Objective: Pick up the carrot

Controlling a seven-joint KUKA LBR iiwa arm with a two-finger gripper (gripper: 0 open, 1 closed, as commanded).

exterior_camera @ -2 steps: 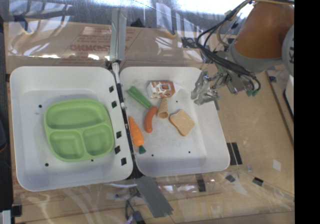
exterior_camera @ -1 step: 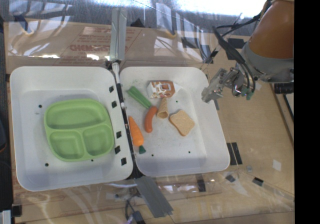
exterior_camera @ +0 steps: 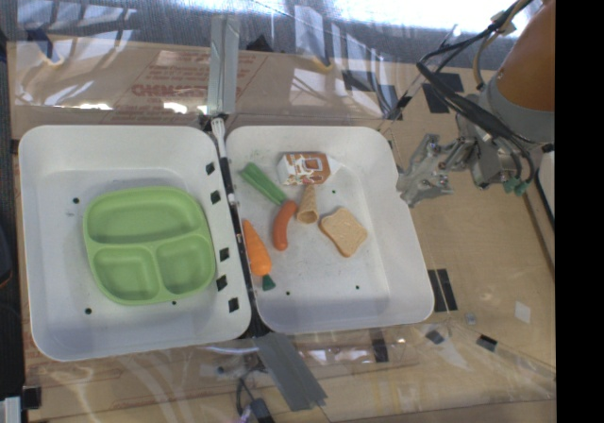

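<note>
Orange and tapered, the carrot lies in the right bin, pressed close to its left wall beside the divider between the two bins, its green stub pointing toward the near edge. You will find that spot awkward: the wall leaves little room on that side, so a grasp across the carrot's width probably needs the tool turned to close along the wall, not against it.

Your tool hangs outside the right bin, just past its right rim and above the table, well apart from the carrot. Whether it is open or closed you cannot tell from this slant; nothing shows in it.

Between tool and carrot sit the other items, so the path matters. A sausage lies just right of the carrot, near but not touching. A cone and a bread slice lie further right, a green stick and a small carton toward the far side. The left bin carries a green tray.

The pick has not begun, by my reading.
</note>
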